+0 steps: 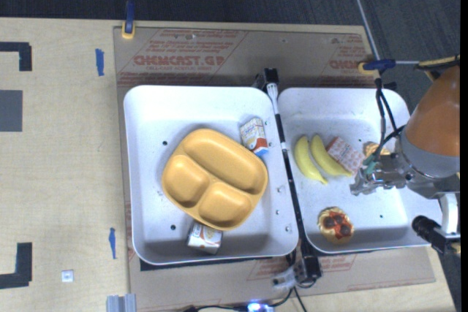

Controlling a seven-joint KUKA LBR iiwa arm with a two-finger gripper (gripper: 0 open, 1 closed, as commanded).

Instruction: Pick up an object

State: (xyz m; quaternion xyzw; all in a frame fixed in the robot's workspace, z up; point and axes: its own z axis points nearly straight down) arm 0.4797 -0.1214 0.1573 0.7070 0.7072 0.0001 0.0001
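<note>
Camera view: 2 bananas (316, 158), 1 tray (213, 177)

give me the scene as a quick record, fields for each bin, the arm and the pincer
left bin: yellow divided tray tilted across the middle; small packet at its upper right edge; another packet partly under its lower edge
right bin: bananas at left; red-and-white wrapper beside them; round red-and-yellow item near the front
arm: reaches in from the right, over the right bin
pincer: low, right of the bananas; nothing seen held
</note>
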